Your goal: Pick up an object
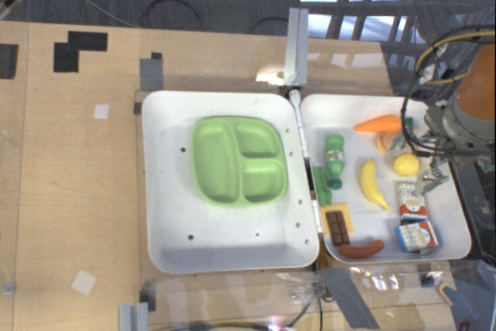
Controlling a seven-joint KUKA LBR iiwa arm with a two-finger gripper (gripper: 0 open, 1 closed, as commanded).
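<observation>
A pale wooden worktop (70, 190) before a dark carpeted floor carries two shallow white bins side by side. The left bin (167, 244) holds a green divided plate (237, 160), lying flat near its centre. The right bin (457, 232) holds the small objects: an orange carrot (377, 124) at the far end; a green bottle (334, 160) along the left wall; a yellow banana (372, 184) in the middle; a yellow lemon (405, 164) just beside the banana's far tip; two small cartons (413, 218) near the right wall; a brown chocolate bar (337, 224) on a tan square; and a dark red sausage (360, 249) at the near edge. The grey arm enters from the right, its hand (428, 159) low over the bin's right side, just beside the lemon. Whether its fingers are spread or pressed together cannot be told; nothing shows between them.
</observation>
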